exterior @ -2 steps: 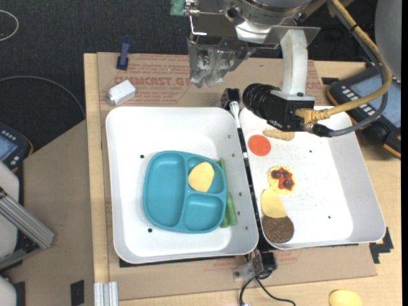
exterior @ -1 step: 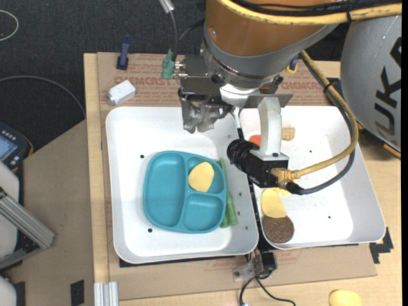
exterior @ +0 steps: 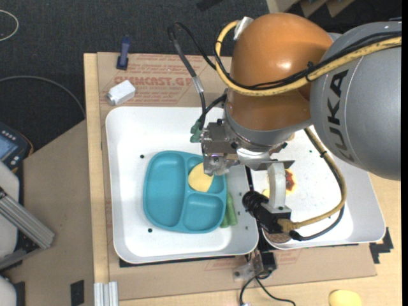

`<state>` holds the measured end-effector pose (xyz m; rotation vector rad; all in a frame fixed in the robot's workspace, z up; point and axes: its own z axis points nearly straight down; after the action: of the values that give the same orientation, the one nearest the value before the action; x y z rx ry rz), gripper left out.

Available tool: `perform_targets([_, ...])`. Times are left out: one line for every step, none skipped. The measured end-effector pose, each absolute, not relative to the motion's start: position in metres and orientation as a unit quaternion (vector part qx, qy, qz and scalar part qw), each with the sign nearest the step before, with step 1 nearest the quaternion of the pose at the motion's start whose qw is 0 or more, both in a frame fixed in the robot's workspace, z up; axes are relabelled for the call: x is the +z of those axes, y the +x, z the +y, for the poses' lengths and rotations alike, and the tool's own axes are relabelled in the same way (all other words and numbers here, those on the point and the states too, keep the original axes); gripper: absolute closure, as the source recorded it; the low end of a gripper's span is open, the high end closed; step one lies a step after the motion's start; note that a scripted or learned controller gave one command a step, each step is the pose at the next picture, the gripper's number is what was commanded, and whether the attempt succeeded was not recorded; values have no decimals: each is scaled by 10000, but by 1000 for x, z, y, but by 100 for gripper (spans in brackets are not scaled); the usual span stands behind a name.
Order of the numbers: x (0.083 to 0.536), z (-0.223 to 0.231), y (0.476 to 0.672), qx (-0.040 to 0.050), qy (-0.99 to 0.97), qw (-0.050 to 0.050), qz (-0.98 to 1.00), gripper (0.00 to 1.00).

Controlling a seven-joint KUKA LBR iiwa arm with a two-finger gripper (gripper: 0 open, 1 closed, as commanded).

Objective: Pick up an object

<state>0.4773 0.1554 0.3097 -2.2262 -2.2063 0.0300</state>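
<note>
while the claw (exterior: 213, 166), state unclear, hovers over one yellow piece (exterior: 200, 181), one blue tray (exterior: 171, 193) sits in the left of two white bins (exterior: 124, 171).

The arm (exterior: 357, 101) is matte grey, its big link marked with part of the black letters "UKA"; above the wrist sits a glossy orange dome (exterior: 277, 50), rounded and reflective; yellow and black cables loop over the dome and trail below the wrist; the gripper (exterior: 213, 164) is a grey metal block with dark fittings.
</note>
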Motion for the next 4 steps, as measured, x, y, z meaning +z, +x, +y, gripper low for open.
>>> perform_targets([398,140,480,-44,-7081,-26,-7061,100])
perform_targets([404,141,480,-16,-7074,-11,-7068,100])
perform_targets([543,200,479,-89,-7045,-26,-7097,100])
perform_targets([418,226,478,64,-7058,26,-7084,100])
